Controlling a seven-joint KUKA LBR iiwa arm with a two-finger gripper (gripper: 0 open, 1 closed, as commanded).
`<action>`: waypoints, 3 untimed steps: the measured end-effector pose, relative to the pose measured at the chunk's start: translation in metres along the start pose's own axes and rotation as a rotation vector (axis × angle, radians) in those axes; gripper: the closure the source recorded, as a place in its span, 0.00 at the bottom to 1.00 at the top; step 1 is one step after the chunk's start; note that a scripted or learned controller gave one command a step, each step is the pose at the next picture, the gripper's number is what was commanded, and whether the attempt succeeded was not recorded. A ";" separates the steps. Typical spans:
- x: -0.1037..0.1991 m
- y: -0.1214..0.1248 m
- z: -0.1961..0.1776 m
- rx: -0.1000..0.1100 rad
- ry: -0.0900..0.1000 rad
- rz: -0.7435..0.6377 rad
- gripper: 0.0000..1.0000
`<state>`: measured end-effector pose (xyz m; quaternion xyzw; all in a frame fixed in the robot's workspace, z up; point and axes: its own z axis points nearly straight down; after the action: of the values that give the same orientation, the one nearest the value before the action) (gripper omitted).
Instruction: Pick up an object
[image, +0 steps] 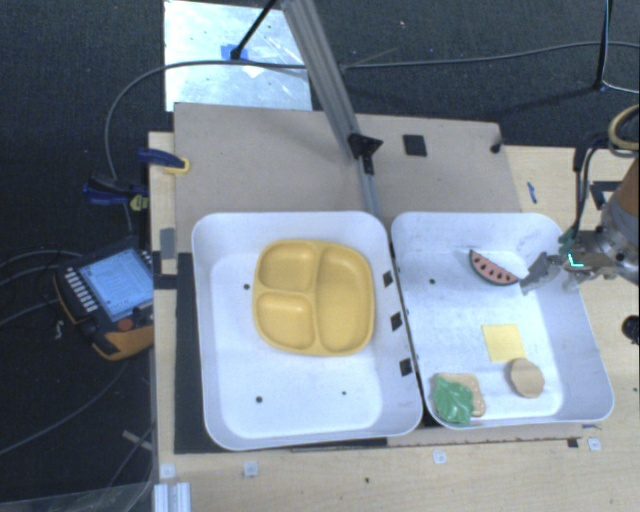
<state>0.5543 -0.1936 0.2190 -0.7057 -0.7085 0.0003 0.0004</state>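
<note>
While the tool (540, 272) hovers, the watermelon slice (493, 268) lies just beside it.

Right bin (440, 330): I count four obstacles. A watermelon slice (494, 269) lies near the far wall, just beside the gripper (545, 270). A yellow square (503, 342) sits mid-floor. A round tan piece (525, 378) lies just beyond it toward the near wall. A green-topped piece (457, 397) fills the near-left corner. I see bare floor across the left and centre.

Left bin (225, 400): a yellow divided plate (314, 297) takes the far middle; I see bare floor along the near half.

A slanted grey pole (330, 85) crosses above the surface (440, 180) behind the bins.
</note>
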 end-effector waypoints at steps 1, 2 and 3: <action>0.000 0.001 -0.001 -0.003 -0.001 0.000 0.00; -0.003 0.005 0.060 0.001 0.000 0.002 0.00; 0.001 0.007 0.122 0.001 0.000 0.003 0.00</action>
<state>0.5608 -0.1927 0.0968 -0.7067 -0.7075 0.0004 0.0008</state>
